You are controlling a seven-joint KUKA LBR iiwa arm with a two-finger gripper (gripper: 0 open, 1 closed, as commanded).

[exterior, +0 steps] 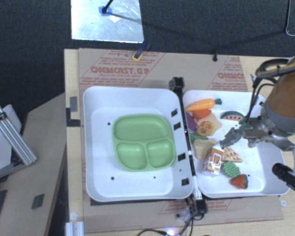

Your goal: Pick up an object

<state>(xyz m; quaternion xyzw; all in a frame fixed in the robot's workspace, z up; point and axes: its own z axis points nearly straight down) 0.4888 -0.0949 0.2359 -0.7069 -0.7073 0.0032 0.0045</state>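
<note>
The right bin [265, 181] holds several toy foods: an orange carrot [201, 104], a pretzel-like ring [205, 128], a watermelon slice [232, 115], a tan bread slice [202, 147], a small orange-and-white carton [214, 161], a pizza wedge [232, 155], a bumpy green piece [230, 169] and a red strawberry [239, 181]. My gripper [229, 138] hangs low over the middle of this bin, just above the pizza wedge and right of the bread slice. Nothing visibly sits in its grasp.
The left bin [96, 107] carries a green divided plate [143, 141]. A black divider [183, 132] runs between the bins. The arm's orange-banded body [287, 100] covers the right bin's far right side. A black part [286, 175] sticks out at the bin's right rim.
</note>
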